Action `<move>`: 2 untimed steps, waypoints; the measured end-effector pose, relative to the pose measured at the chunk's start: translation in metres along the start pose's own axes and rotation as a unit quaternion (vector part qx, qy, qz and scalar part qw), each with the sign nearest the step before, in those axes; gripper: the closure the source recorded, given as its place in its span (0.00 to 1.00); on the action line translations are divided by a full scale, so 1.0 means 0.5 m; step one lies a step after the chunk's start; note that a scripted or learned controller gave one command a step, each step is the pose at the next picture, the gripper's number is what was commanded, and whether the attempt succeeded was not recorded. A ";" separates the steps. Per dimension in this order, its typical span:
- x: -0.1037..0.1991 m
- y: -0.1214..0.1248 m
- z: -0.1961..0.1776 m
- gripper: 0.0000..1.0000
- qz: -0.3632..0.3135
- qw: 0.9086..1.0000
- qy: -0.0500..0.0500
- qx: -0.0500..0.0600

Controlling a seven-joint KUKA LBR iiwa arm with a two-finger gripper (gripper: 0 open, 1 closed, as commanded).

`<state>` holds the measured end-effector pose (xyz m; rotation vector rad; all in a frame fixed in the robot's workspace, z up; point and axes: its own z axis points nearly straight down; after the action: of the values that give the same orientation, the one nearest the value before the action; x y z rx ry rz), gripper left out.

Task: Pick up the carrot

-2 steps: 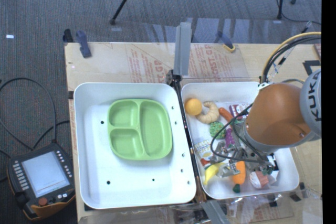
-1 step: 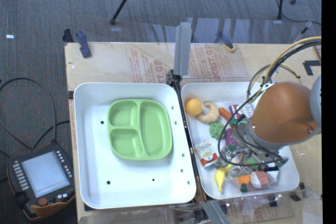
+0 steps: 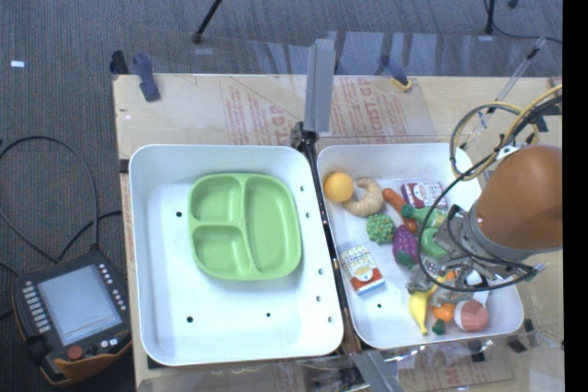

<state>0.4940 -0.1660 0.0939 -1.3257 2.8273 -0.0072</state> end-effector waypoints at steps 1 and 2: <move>0.008 0.003 -0.036 1.00 -0.065 0.998 0.005 -0.007; 0.091 -0.035 -0.162 1.00 -0.126 0.992 0.005 -0.007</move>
<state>0.4770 -0.2124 0.1742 -1.6784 2.6509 0.0013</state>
